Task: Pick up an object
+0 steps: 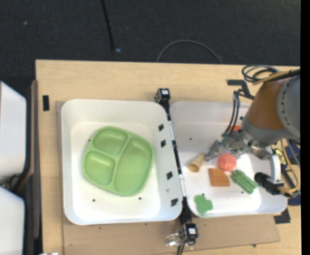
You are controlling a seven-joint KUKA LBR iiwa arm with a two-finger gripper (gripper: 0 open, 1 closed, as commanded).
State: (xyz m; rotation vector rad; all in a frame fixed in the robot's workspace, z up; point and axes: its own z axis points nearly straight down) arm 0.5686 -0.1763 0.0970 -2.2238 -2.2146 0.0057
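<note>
The two-finger gripper [216, 152] hung in the right white bin [197, 116], fingers seemingly apart, beside the round pink ball [227, 162]; centring over it before closing seemed wisest.

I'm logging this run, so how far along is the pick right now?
Done: the arm has reached into the right bin. In hand: the gripper sits low beside the pink ball, nothing visibly lifted. Left: grasping and raising an object; cone, orange cracker, green pieces lie loose.

Divided plate [118, 161] in left bin [70, 142]; small items in right bin [197, 116]
</note>
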